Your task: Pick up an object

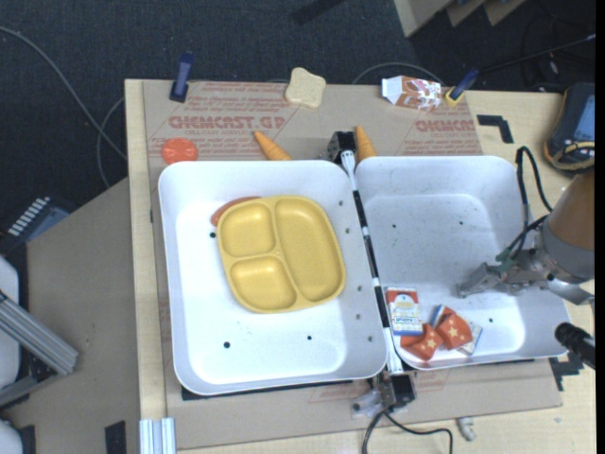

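In the left bin (pixel 189 282) lies a yellow three-compartment plate (pixel 281 252), with a red-orange thing (pixel 230 209) peeking out from under its upper left edge. The right bin (pixel 435 206) holds a small white, red and blue carton (pixel 406 312) near its front left corner. Beside the carton are two red pieces (pixel 454 330) (pixel 422 345) on a pale dish. My gripper (pixel 484 280) hangs low over the right bin's right half, up and to the right of the red pieces and apart from them. Nothing shows in its grasp.
On the cardboard behind the bins lie an orange disc (pixel 177 149), two carrots (pixel 271 147) (pixel 364 143), a bread slice (pixel 304 87), a blue clip (pixel 181 76) and a crumpled carton (pixel 413 91). A black cable (pixel 523 173) loops over the right bin's rim.
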Controlling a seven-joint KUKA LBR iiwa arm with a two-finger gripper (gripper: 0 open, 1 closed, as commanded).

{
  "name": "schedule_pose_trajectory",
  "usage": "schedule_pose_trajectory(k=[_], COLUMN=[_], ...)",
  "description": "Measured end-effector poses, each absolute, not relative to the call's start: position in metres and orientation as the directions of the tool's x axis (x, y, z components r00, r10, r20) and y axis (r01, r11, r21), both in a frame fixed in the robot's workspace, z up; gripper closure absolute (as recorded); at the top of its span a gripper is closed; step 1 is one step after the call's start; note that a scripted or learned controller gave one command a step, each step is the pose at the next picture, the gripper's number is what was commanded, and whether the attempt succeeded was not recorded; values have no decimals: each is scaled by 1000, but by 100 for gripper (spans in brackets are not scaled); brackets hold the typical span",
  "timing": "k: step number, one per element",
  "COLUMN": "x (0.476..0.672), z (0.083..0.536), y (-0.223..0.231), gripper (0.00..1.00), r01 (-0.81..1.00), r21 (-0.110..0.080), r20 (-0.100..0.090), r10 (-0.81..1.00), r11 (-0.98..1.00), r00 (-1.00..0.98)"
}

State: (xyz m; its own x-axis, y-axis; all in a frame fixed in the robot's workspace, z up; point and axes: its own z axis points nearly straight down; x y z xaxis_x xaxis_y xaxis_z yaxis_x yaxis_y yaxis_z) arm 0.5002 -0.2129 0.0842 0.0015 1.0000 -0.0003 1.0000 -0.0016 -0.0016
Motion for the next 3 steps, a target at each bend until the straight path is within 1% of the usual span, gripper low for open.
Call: schedule_pose_trajectory(k=[1,2,3], x=[566,483,558], z=[85,84,168], y=[-161,-167,-210], gripper=[0,0,0], r01=[1000,1000,1000], r21=[2,-2,3], r20=[1,0,-2], r10=[1000,1000,1000], r11=[2,-2,1], r00=[-2,2,-1])
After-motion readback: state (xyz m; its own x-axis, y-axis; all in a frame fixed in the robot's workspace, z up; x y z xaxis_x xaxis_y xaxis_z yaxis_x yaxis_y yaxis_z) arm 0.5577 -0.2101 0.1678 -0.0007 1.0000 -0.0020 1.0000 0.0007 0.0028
